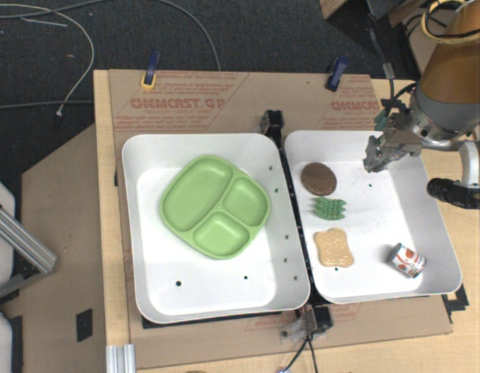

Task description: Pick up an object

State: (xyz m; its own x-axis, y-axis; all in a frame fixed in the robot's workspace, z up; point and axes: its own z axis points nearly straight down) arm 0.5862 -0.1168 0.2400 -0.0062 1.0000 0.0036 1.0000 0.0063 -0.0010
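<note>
Two white bins sit side by side on the bench, and we take them in order of size. We find the left bin (147,286) holding a green divided tray (215,206), which lies flat near its centre. We find the right bin (426,231) holding four small items, any of which could serve as the object to pick.

The arm (450,61) enters from the right and hangs over the upper part of the right bin. Its gripper (374,160) points down and to the left, above bare bin floor, near the brown disc (318,179) but apart from it. We see nothing between the gripper's tips. Whether the tool is spread or closed we cannot tell at this resolution.

Candidate objects, largest first:

1. Brown disc: upper left of the right bin, close to the divider.
2. Tan cookie-shaped piece (333,248): lower left of that bin.
3. Green ridged piece (329,207): between the disc and the tan piece.
4. Small white can with red marking (408,260): lower right, lying on its side, well apart from the others.

Status: we judge the task not yet done. All four items rest on the bin floor, and none is lifted or in contact with the tool. Remaining steps, in our estimate: align over one item, descend, close on it, and raise it clear. The disc is the nearest target.
</note>
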